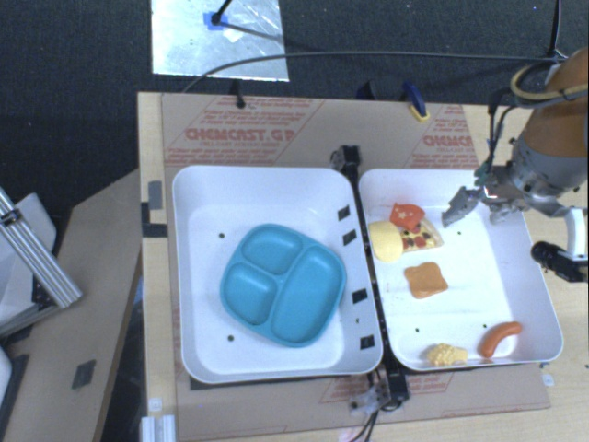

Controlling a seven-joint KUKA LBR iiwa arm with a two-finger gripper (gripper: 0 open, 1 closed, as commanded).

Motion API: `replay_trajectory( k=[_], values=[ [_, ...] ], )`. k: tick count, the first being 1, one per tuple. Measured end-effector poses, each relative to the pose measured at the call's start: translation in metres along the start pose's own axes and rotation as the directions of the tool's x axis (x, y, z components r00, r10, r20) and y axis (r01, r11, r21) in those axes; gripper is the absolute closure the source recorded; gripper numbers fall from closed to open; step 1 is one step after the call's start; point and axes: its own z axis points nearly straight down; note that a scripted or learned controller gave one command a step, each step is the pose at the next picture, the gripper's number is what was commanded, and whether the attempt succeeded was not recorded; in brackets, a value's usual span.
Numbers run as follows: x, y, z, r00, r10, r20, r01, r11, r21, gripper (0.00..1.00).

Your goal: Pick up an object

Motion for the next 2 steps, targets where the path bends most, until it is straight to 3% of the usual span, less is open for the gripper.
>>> replay_trajectory(
  k=[1, 2],
  values=[
    [0.000, 0.003, -0.007, 1.000, -0.003, 0.002, 0.003, 1.000, -0.012, 0.00],
    [-0.003, -0.006, 0.047, 1.000, 0.000, 0.002, 0.000, 1.000, -0.009, 0.00]
  ],
)
